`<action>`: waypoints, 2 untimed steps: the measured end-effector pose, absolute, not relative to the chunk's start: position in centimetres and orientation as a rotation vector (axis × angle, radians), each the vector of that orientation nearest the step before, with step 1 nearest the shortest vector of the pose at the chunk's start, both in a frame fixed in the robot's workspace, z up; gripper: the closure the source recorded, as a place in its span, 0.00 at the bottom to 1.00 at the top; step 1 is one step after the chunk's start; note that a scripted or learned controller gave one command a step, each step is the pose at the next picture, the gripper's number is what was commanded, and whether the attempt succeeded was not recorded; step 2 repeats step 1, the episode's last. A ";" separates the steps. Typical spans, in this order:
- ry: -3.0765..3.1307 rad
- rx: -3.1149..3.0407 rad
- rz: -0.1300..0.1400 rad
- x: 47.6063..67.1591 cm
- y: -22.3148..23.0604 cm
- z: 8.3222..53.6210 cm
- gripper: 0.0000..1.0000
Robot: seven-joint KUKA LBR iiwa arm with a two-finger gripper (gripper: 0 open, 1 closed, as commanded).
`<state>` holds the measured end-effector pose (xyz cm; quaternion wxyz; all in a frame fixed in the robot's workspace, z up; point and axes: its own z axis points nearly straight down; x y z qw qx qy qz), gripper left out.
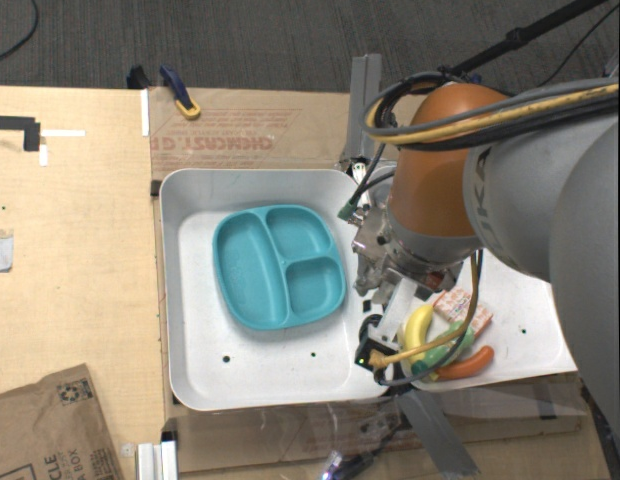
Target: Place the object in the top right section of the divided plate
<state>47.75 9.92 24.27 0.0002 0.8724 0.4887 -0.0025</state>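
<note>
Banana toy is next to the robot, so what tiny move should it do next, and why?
I would guess: lower the arm onto the banana to pick it up. The banana lies in the right bin, close by the arm's wrist, beside an orange piece and a pink-and-white piece, while the teal plate lies in the left bin with its top right section bare.

1. The divided plate (280,266) looks like teal plastic, matt and finely speckled.
2. The bin (190,298) holding it is smooth white plastic with a faint sheen.
3. The tabletop (70,218) is pale, matt wood; the cardboard sheet (250,133) is dull brown.
4. The toy banana (418,324) is glossy yellow plastic.
5. The arm's orange band (450,158) shines; its grey casing (560,218) is smooth satin.
6. The floor (290,18) is dark, rough carpet.
</note>
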 end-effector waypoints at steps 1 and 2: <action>1.549 2.733 -0.008 49.1 11.7 24.0 1.00; 1.549 2.733 -0.008 49.1 11.7 24.0 1.00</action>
